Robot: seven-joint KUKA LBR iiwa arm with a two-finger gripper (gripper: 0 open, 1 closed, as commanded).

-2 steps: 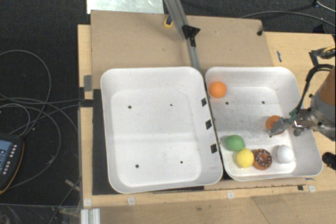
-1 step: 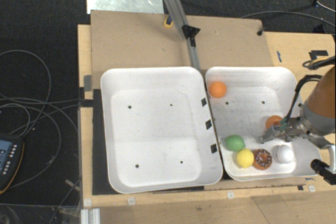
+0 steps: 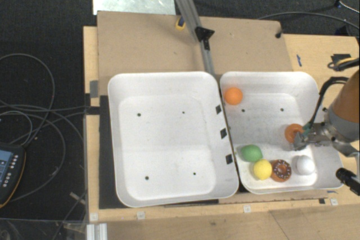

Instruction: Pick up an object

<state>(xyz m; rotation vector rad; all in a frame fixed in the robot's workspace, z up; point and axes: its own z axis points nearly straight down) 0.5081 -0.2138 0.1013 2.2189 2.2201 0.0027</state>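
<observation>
gripper [image 3: 298,140] sitting in right bin [image 3: 264,84] | touching orange ball [image 3: 292,132] | fingers' opening: can't tell

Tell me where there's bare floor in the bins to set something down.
The left bin has open floor wall to wall. In the right bin, the middle is free, between the orange ball and the front row. That row is crowded: green ball, yellow ball, donut, white ball. The claw sits at an orange object.
</observation>
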